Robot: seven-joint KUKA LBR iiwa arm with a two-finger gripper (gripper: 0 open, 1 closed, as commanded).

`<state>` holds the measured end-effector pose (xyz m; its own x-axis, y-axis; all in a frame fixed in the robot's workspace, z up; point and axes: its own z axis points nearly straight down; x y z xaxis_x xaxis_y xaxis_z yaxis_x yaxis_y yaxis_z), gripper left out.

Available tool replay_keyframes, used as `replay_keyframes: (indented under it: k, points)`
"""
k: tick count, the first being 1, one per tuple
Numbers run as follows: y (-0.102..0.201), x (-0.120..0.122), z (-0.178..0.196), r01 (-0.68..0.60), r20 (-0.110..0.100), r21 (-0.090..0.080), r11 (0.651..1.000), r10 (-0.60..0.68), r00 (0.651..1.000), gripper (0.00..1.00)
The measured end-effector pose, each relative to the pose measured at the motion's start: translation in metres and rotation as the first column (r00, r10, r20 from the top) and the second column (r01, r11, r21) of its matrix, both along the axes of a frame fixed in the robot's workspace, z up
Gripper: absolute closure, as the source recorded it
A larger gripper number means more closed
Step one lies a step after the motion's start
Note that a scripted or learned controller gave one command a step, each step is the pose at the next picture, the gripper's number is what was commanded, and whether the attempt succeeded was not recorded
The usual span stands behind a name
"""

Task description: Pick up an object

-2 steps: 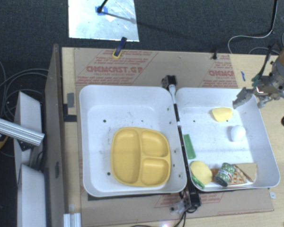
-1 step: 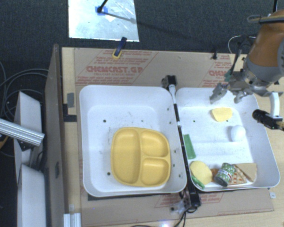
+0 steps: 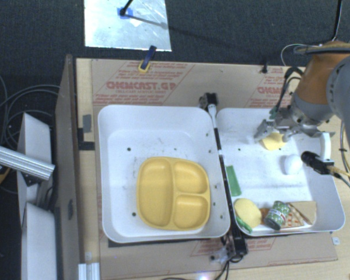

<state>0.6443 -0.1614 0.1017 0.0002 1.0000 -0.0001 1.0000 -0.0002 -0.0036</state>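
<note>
A grey robot arm (image 3: 332, 83) with an orange band above its wrist reaches in from the right over a workbench that carries two shallow white bins side by side. Its gripper (image 3: 272, 134) hangs low in the far half of the right bin (image 3: 326, 212), directly over a small pale yellow object (image 3: 272, 142) lying on the bin floor. The metal fingers (image 3: 262, 130) appear spread to either side of that object, one on its left and one on its right, but whether they actually touch it cannot be told from this angle.

A small white ball (image 3: 292, 164) rests on the bin floor just beside the yellow object, nearer the camera and to its right. Along the near wall of the same bin lie a yellow lemon-shaped piece (image 3: 248, 212), a small green can (image 3: 276, 216) tipped on its side, and a flat printed card (image 3: 297, 213), the three close together. A green strip (image 3: 233, 181) lies against the divider where the two bins meet.

The left bin (image 3: 119, 139) holds a yellow divided plate (image 3: 173, 192) with three compartments, sitting flat toward its near side. Brown cardboard (image 3: 163, 80) with red lettering lines the bench behind both bins.
</note>
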Motion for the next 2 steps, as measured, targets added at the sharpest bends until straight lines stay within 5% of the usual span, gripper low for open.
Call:
replay_keyframes:
  k: [1,2]
  points:
    - [-0.023,0.007,-0.017,0.000,0.007,-0.002,1.000,0.000,1.000,0.00]
    - [-0.023,0.011,-0.001,-0.004,0.022,-0.006,1.000,0.004,1.000,1.00]
